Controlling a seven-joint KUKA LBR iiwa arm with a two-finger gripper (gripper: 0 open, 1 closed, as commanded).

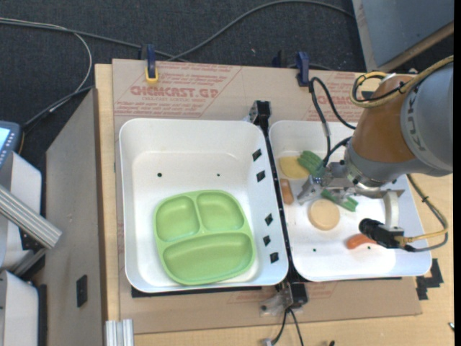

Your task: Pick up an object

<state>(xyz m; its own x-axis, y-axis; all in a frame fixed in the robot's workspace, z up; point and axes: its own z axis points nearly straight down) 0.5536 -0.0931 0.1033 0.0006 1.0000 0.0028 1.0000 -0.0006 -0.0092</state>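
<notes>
My gripper [325,184] is low over the middle of the right bin [374,265], reaching in from the right. Just below it lies a tan round disc [324,215]. A yellow round piece [292,166] and a green piece [311,160] lie just beyond the gripper on its left. Another green piece [343,200] pokes out from under the wrist. A small brown-orange stick [287,191] rests against the bin's left wall. An orange-red piece [356,242] lies near the front right.
The left bin [137,193] holds a light green divided plate [204,236] at its front. A black-clipped divider [268,186] runs between the two bins. Cables trail across the dark floor behind the bench.
</notes>
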